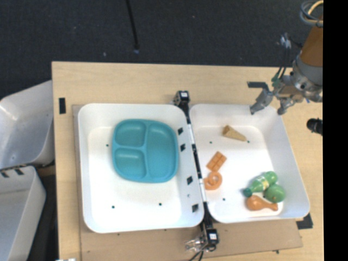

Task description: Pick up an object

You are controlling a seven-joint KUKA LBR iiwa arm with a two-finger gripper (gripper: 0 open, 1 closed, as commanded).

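Counter (163, 83) was light wood, square-edged, lit evenly with no hard shadows. Behind and around it lay a dark, speckled floor (81, 20), carpet by the look of it. A thin dark cable (130, 18) ran across the floor at the far side. White plastic containers (24, 129) sat off the counter's left edge.

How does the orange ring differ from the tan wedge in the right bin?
The ring is round with a hole; the wedge is a solid triangle. The ring is orange, the wedge tan. The ring lies near the divider, the wedge farther back. Both lie flat and apart from the tool.
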